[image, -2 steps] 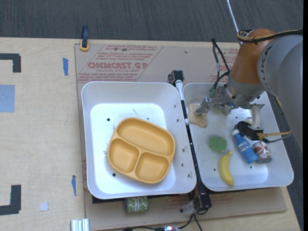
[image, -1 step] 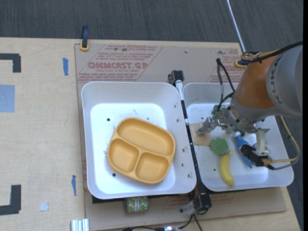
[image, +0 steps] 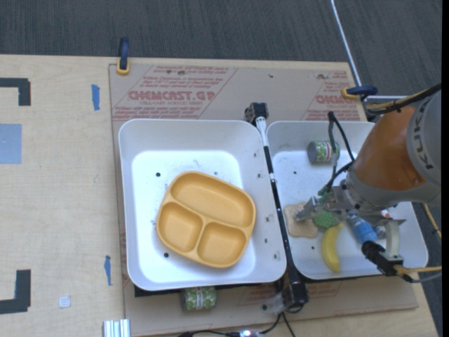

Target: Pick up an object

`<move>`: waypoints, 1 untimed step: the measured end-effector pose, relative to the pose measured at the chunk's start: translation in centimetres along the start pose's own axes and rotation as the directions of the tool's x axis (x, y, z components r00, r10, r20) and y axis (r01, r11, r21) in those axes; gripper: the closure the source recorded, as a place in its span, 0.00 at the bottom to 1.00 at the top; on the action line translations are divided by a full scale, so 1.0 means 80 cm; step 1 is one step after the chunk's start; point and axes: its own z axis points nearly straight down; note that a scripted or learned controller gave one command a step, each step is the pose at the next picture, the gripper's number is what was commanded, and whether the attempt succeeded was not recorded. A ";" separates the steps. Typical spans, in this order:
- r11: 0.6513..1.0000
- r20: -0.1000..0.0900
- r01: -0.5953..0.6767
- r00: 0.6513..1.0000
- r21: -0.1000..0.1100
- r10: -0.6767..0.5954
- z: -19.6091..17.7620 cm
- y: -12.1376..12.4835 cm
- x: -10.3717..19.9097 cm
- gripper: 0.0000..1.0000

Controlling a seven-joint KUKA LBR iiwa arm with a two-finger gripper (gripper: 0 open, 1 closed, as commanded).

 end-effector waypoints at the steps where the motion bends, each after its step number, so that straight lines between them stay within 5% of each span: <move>1: 1.000 0.001 -0.001 1.000 -0.006 0.001 -0.014 0.003 0.000 1.00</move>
